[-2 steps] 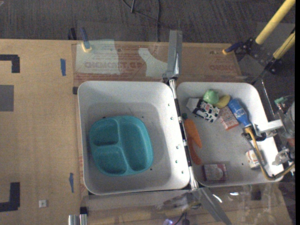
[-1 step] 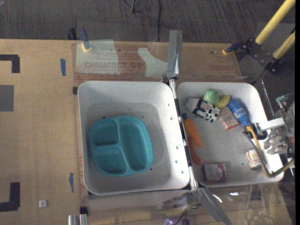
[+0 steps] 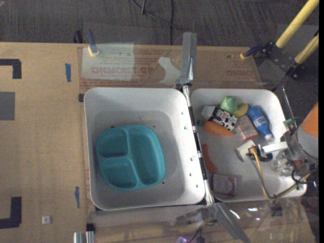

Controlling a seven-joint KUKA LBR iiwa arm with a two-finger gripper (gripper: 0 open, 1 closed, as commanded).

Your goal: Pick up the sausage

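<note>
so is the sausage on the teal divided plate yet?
No: the reddish sausage lies in the right white bin, while the teal divided plate sits in the left one.

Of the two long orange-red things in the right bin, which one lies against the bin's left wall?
The thinner, redder one, probably the sausage, lies along the left wall. The carrot-like orange piece sits farther in, under the black-and-white carton.

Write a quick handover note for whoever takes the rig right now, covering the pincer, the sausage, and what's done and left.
Pincer: over the right bin, right of centre; open or shut can't be told, nothing seen in it.
Sausage: thin reddish piece lying along the right bin's left wall, apart from the pincer.
Nearby: carrot, blue bottle, small packet. Teal plate sits in the left bin.
Done: nothing picked.
Left: move left to the sausage, grasp, lift.
</note>
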